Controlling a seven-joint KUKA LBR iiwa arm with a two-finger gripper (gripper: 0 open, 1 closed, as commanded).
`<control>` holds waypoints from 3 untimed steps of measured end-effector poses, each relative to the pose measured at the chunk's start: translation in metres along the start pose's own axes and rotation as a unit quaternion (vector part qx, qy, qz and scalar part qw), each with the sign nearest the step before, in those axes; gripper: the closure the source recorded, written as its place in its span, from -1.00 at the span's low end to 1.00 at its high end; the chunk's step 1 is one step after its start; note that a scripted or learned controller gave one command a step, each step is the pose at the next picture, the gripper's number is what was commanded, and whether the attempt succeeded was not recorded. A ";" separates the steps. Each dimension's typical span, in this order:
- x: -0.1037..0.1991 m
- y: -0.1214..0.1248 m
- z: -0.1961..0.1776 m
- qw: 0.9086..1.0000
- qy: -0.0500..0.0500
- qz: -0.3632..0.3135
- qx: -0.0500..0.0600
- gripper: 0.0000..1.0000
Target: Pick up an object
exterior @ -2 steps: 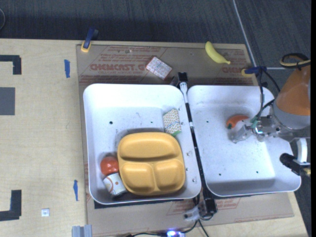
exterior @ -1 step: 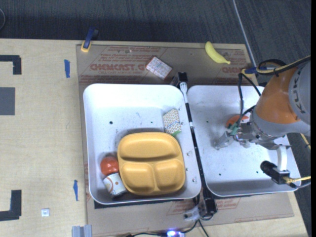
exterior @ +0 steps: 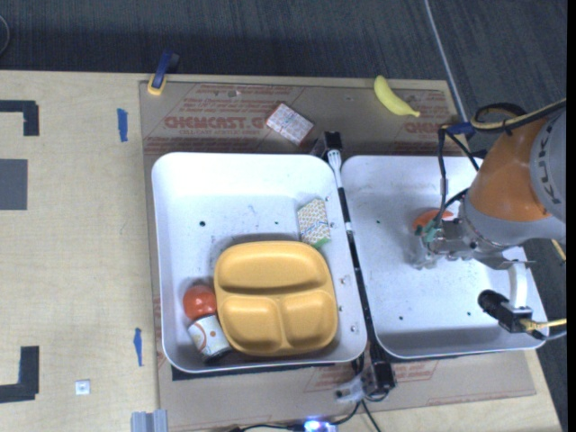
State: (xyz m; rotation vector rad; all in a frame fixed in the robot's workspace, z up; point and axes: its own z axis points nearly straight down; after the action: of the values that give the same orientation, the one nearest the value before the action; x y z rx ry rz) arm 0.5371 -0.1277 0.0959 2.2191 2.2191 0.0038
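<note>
My gripper [exterior: 428, 248] hangs low over the right bin [exterior: 396, 313], near its right middle, under the grey wrist and orange band. A small orange and green object [exterior: 424, 222] lies right at the gripper's upper left side, partly hidden by it. I cannot tell whether they touch. In the left bin [exterior: 180, 196] a large yellow compartment tray [exterior: 274, 297] lies at the front. A patterned packet [exterior: 313, 220] sits behind it. A red ball [exterior: 198, 301] and a small can [exterior: 207, 333] rest at the tray's left.
A black divider strip [exterior: 346, 232] runs between the two bins. On the cardboard behind them lie a banana [exterior: 394, 97] and a small patterned box [exterior: 288, 122]. A blue clamp [exterior: 162, 70] sits at the back left. Cables trail over the arm at the right.
</note>
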 end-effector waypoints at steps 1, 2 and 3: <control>0.075 0.002 -0.090 1.000 0.001 -0.001 0.001 1.00; -0.005 -0.057 -0.092 1.000 0.000 0.000 0.003 1.00; 0.063 0.038 -0.089 1.000 0.001 -0.001 0.001 1.00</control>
State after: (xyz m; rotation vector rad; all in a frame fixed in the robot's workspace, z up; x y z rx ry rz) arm 0.5749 -0.0642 0.1849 2.2193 2.2230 0.0019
